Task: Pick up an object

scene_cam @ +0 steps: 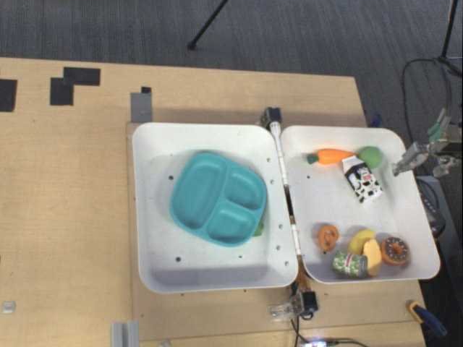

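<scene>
**Nothing lifted yet**

Pale wooden counter (65, 215) is seen carrying two white bins. A teal tray (219, 198) lies in the left bin (148, 208). Every candidate object, including the carrot (334, 156) and milk carton (362, 180), rests in the right bin (427, 226). The gripper (423, 157) is at that bin's right rim, apparently empty; whether the jaws are parted cannot be told. The whole pick remains.

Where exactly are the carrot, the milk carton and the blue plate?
carrot (333, 157), camera view, middle of its orange body.
milk carton (362, 180), camera view, its cow-patterned face.
blue plate (219, 198), camera view, ridge between its compartments.
</scene>
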### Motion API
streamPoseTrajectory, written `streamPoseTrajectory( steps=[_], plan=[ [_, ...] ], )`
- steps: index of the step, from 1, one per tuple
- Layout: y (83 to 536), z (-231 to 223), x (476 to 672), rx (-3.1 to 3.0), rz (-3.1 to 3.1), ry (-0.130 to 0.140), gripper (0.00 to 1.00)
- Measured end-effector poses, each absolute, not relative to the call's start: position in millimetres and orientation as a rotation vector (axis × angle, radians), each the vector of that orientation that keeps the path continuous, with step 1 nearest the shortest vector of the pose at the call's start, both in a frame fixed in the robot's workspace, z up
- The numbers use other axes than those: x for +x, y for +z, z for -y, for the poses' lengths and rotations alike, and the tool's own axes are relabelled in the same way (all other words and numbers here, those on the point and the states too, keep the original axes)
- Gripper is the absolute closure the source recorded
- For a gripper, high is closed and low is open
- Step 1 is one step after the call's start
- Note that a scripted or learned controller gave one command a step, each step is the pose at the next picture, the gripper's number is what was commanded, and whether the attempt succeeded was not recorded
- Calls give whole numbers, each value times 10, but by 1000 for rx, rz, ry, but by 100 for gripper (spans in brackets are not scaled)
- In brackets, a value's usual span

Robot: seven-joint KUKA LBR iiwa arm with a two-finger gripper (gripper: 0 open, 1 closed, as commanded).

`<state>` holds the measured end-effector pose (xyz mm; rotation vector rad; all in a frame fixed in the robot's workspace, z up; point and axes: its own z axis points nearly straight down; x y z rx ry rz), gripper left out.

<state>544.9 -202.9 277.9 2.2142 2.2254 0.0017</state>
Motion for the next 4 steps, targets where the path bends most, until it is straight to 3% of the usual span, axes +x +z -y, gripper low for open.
streamPoseTrajectory(
  steps=[1,2,3,4],
  plan=[
    [943,2038,6380,2171,-2267,2,0],
    [869,1701,5385,2259,-2175,5,0],
    [870,2001,4991,1962,-2442,8,0],
    [877,1451,4907,1663,-2649,5,0]
  ],
)
